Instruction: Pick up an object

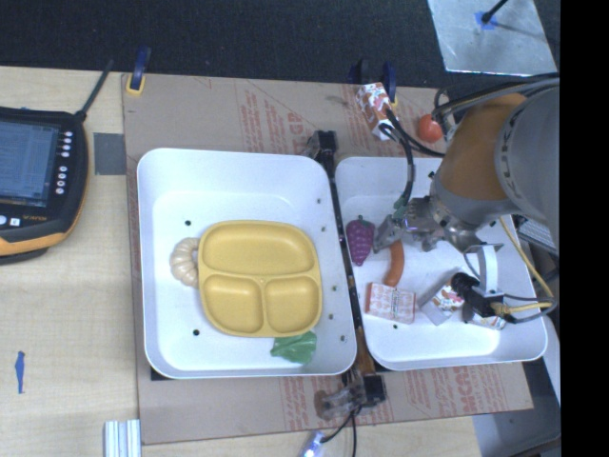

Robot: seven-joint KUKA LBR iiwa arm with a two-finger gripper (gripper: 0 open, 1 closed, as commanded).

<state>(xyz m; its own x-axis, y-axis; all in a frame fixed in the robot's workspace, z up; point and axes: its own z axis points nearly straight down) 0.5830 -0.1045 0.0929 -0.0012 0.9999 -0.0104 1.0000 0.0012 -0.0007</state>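
- Hovering my claw (398,228) over the right bin (447,350), approaching; cannot tell its state.
- Next: descend onto the orange carrot (394,265) at six o'clock.

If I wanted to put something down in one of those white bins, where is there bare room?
The left bin has the most: a broad bare strip between its top rim and the yellow tray. Its lower edge is tighter, with a green item there. The right bin is crowded: purple grapes, an orange piece, a checkered packet and the arm.
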